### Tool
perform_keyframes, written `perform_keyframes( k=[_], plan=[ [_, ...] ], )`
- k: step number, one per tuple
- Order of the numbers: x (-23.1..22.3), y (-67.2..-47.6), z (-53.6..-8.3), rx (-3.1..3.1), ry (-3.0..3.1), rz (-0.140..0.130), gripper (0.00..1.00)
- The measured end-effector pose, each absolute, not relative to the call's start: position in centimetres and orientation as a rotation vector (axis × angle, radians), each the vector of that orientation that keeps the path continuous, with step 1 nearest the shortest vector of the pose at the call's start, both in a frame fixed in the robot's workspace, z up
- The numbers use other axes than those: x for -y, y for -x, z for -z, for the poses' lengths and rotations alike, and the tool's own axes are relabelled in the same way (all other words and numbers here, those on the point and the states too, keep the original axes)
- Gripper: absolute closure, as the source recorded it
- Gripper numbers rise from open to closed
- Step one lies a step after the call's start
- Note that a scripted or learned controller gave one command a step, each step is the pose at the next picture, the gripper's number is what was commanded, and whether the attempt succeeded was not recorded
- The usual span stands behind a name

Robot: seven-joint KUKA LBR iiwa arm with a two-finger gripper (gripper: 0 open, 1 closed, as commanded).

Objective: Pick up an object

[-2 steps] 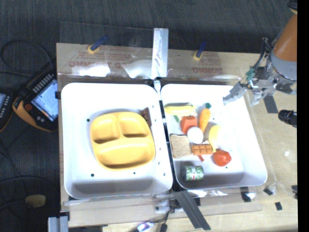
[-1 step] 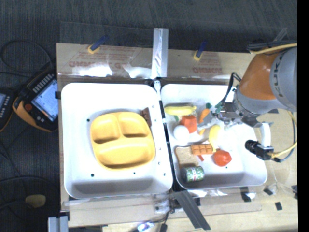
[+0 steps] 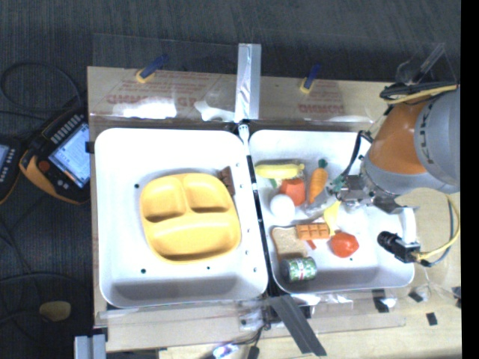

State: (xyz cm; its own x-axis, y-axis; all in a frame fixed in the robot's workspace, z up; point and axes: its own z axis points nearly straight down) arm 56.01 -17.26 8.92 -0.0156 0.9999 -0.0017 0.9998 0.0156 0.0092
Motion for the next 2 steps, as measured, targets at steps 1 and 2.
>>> perform_keyframes(
  k=[1, 2],
  plan=[
    [17.3, -56.1, -9.9, -2.231, -2.197, -0.010, 1.00],
    [8.0, -56.2, -18.3, -2.010, -2.417, 0.005, 1.00]
  ],
)
